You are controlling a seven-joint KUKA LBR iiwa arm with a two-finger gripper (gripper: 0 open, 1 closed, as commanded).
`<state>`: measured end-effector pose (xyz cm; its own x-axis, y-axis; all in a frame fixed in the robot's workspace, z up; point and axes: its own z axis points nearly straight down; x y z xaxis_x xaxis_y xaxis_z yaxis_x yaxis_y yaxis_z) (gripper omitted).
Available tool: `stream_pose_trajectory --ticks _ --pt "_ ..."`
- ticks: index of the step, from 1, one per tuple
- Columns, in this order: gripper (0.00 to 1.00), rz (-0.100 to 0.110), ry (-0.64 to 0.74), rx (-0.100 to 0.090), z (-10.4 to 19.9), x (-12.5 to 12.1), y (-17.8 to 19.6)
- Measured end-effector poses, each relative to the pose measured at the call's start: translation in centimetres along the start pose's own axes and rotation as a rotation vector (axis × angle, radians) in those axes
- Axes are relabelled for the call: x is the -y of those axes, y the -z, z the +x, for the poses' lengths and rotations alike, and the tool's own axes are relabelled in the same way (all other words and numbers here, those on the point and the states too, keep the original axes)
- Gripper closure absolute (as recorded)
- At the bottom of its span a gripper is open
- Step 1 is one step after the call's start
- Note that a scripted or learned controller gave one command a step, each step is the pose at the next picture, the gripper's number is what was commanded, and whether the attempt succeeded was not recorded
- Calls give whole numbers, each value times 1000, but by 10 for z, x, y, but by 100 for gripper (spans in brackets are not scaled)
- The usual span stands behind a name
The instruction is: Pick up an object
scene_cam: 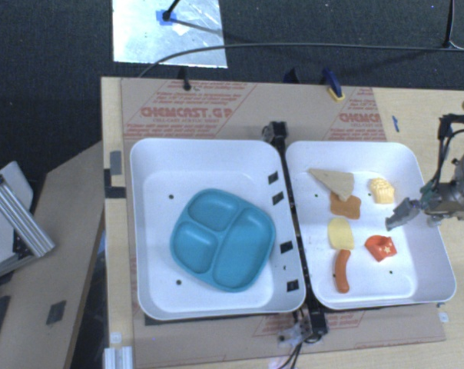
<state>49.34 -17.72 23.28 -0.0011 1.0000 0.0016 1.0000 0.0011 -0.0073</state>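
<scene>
The right bin (428, 283) holds several toy food pieces: a tan wedge (333, 180), an orange-brown piece (345, 205), a yellow corn-like block (382, 191), a pale yellow piece (340, 234), a red piece (380, 247) and an orange sausage (341, 270). My gripper (401, 214) reaches in from the right, low over the right bin's right half. It sits between the yellow block and the red piece, just above and right of the red one. Nothing shows held in it.
A blue divided plate (223, 239) lies in the left bin (151, 206). Black clips join the two bins along the middle rim (286, 214). A cable (447, 141) hangs near the arm at the right edge.
</scene>
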Motion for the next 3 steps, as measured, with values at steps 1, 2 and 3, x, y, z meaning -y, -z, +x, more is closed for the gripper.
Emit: stream_pose_trajectory --ticks 1,2,3 --pt "0 -8 3 2 0 -2 4" --pt "0 -6 0 1 -2 -1 -38" --pt "0 -5 -1 1 -9 5 -85"
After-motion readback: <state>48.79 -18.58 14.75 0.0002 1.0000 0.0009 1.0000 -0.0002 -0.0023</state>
